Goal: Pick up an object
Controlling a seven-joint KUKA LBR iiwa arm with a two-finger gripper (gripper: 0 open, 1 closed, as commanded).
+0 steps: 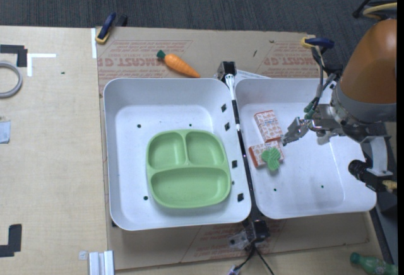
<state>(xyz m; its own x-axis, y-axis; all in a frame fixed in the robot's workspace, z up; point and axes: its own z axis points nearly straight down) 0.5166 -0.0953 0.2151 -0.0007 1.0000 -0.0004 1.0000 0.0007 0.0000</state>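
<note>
Beside the gripper (295,135) (open, holding nothing) lies a little box (267,124); probably light and stiff, grab its sides.

A single fixed camera looks down at a slant on the bench (50,160), taking in both white bins (120,160) whole; the arm (372,72) enters from the right edge.

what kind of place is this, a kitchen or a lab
Likely a robot lab bench, not a kitchen: a robot arm reaches over two white bins clamped to cardboard, holding toy items like a green divided plate.
</note>
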